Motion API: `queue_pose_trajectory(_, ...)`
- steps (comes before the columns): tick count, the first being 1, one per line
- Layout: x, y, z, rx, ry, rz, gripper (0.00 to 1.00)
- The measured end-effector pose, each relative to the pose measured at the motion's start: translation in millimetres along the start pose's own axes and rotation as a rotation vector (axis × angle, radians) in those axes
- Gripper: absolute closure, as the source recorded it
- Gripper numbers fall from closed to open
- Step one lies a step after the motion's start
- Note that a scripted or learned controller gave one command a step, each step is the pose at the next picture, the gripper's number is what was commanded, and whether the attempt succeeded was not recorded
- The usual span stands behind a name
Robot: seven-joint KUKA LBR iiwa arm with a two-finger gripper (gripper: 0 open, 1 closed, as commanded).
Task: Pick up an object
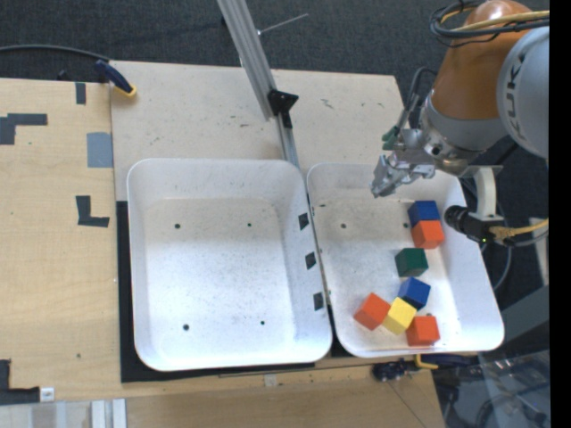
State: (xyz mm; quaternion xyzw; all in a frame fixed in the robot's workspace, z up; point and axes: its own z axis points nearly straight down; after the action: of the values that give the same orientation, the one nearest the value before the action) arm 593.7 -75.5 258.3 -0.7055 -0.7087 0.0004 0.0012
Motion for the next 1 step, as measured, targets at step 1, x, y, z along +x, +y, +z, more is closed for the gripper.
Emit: queue_pose_trajectory(1, 49.9, -20.4, -2.8, 0.000, 0.001, -0.002, 1.00)
